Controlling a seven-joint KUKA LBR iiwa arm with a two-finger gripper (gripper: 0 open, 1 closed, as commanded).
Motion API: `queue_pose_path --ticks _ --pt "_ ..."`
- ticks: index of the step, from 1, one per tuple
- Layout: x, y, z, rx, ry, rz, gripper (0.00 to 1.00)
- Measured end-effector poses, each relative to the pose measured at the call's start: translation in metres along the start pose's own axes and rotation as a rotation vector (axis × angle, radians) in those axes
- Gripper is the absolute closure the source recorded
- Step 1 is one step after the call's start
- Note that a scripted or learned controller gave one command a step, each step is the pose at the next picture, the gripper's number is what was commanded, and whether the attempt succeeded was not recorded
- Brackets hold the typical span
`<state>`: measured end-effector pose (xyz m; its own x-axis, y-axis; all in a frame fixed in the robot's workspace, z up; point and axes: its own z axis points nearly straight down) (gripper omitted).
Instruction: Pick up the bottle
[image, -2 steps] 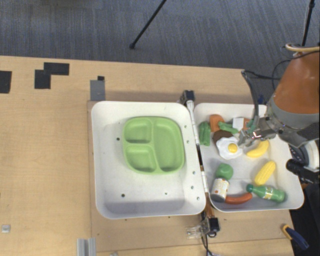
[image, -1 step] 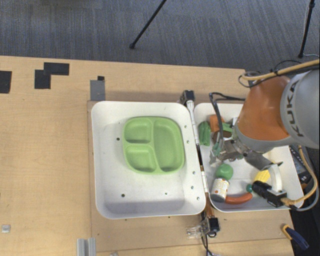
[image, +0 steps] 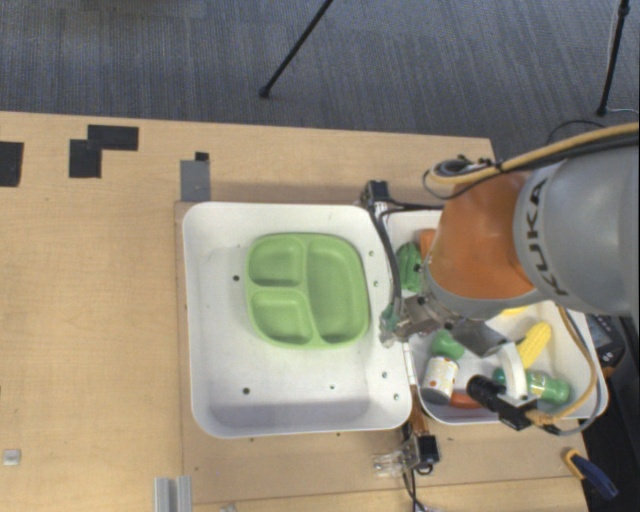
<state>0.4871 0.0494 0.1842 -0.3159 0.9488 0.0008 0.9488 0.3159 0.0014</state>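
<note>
- Nearest, by the front edge of the counter (image: 90, 350), a small clear-and-black clip (image: 408, 458) with a thin wire, lying just outside the two bins.
- Next, in the front of the right bin (image: 565, 355), a small white tub (image: 438, 377) with a reddish end, touching a red-orange piece (image: 462, 401) beside it.
- Level with these, toward that bin's right corner, a glossy green rounded toy (image: 550, 386).
- Slightly farther back, a yellow corn cob (image: 537, 342), tilted, near the bin's right wall, and a small green lump (image: 445, 348) just behind the white tub.
- Then the end effector (image: 398, 322), low over the wall that the two bins share, at the left side of the right bin; cannot tell whether spread or pressed together, and nothing seen pinched in it.
- Left of it, the left bin (image: 205, 330), with a light green three-part plate (image: 305, 290) lying flat around its middle, well apart from the walls.
- Just beyond the end effector, what looks to be the bottle (image: 408, 265): green, in the right bin along its left wall, in the far half, partly hidden by the arm.
- Behind that, an orange thing (image: 428, 240), mostly covered.
- Above most of the right bin, the grey arm (image: 580, 240) with its orange band.
- Farther off, a grey block (image: 195, 180) at the left bin's far corner and black patches (image: 100, 148) on the counter.
- Farthest, grey carpet (image: 150, 50) and thin black stand legs (image: 298, 45).
</note>
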Motion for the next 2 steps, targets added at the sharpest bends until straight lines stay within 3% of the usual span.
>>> queue_pose_path --ticks 1,2 --pt "0.043 0.014 -0.009 0.000 0.000 0.501 1.00" --pt "0.109 0.036 -0.022 0.001 0.000 0.649 1.00"
